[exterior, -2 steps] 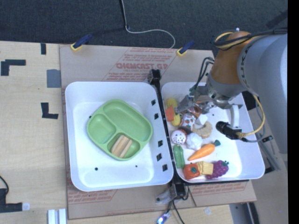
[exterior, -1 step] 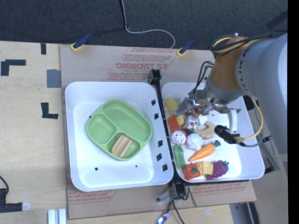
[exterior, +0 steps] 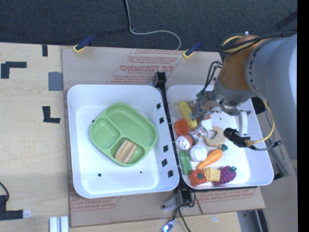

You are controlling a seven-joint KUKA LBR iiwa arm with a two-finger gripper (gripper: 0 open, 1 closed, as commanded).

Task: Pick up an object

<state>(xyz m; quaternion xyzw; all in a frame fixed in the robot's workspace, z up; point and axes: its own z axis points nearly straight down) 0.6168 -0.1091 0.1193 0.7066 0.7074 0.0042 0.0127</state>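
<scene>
The arm [exterior: 260, 76] is reaching over the right bin [exterior: 258, 175], its gripper [exterior: 202, 109] hanging just above the toy pile, beside a banana [exterior: 185, 110]. Whether it is grasping anything cannot be told. A carrot [exterior: 210, 159] and grapes [exterior: 228, 174] are lying nearer the front. The left bin [exterior: 87, 178] is holding a green plate [exterior: 123, 133].

Arm [exterior: 270, 76]: broad grey casing, orange band [exterior: 234, 71] above the wrist. Yellow and black cables loop over the band; a black cable curves out beside the right bin [exterior: 263, 175]. Gripper [exterior: 200, 111]: dark metal, detail blurred, possibly small screws.
</scene>
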